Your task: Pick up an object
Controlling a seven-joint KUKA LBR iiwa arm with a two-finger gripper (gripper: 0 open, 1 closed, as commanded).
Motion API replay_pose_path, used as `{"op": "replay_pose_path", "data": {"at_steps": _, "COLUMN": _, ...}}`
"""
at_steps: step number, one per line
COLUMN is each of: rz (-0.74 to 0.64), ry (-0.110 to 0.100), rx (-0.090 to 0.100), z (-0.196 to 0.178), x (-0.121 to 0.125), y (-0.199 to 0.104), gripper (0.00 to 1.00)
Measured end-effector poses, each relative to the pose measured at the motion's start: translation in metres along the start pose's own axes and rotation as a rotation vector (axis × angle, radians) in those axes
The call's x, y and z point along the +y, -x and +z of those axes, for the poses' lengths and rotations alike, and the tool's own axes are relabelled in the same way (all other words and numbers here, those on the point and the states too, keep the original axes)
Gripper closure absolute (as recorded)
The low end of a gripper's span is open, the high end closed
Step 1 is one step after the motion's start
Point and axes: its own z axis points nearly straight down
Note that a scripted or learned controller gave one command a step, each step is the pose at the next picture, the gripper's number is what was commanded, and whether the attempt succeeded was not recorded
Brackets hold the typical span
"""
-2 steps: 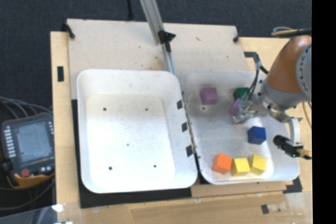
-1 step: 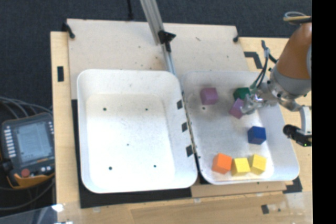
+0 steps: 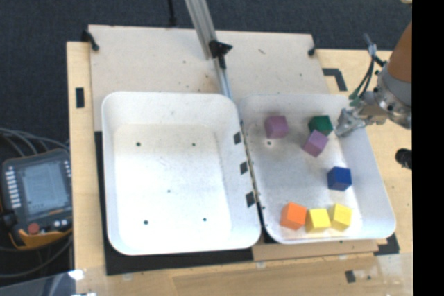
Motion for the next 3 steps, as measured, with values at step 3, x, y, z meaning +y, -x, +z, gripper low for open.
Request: {"op": "replay_pose_path", "data": {"at_steps": 3, "rz": -0.002, "ry": -0.009, "rx": 0.005, "z": -0.026, "x": 0.007, "y": -0.099, "gripper": 1.00}}
